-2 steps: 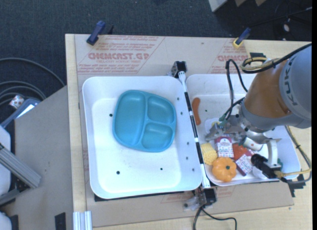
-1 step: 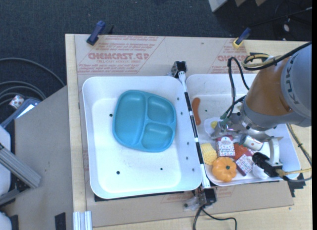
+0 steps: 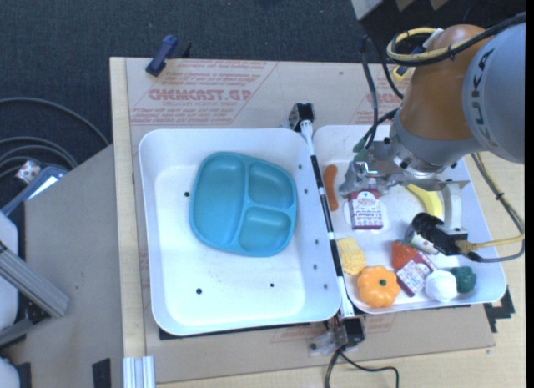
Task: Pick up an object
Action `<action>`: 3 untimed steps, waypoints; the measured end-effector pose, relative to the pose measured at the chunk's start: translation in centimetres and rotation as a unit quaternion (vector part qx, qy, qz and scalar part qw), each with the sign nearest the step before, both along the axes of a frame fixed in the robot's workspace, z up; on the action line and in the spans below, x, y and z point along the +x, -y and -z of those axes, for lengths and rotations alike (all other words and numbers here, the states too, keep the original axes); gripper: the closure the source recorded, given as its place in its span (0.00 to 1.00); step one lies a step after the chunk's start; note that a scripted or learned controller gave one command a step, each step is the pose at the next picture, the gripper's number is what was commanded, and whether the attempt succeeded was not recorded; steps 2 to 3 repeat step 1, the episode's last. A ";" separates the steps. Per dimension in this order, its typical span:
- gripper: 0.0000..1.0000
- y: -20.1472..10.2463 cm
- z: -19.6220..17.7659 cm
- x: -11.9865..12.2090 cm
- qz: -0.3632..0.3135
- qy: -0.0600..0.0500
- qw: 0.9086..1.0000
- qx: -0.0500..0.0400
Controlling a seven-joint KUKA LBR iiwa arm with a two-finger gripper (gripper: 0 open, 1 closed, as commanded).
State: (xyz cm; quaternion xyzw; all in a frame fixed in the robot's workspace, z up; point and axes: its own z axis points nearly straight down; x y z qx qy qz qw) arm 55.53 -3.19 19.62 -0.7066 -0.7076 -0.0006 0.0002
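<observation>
The arm (image 3: 442,103) leans in over the right bin (image 3: 385,236), and its gripper (image 3: 367,176) hangs directly above a small red-and-white packet (image 3: 365,210), at that packet's far end and very close to it. From here I cannot tell whether the gripper is spread or closed, nor whether it touches the packet. The packet lies flat on the bin floor, and nothing looks lifted.

Just to the view's left of the packet lies an orange-red sausage (image 3: 331,188), close to the wall between the bins. To the packet's right, partly under the arm, is a yellow banana (image 3: 428,202). On the packet's near side sit a piece of corn (image 3: 350,254) and, nearer still, an orange pumpkin (image 3: 377,286). Near and right of the packet are a red piece (image 3: 403,254), a second small packet (image 3: 415,278), a white ball (image 3: 440,286) and a green piece (image 3: 464,279), bunched together.

Well to the packet's left, past the dividing wall, the left bin (image 3: 167,236) holds a blue divided plate (image 3: 244,204).
</observation>
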 end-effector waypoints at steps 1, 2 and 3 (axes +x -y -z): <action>1.00 3.7 -5.1 5.4 0.001 0.000 1.000 -0.001; 1.00 3.7 -5.1 5.4 0.001 0.000 1.000 -0.001; 1.00 3.7 -5.1 5.4 0.001 0.000 1.000 -0.001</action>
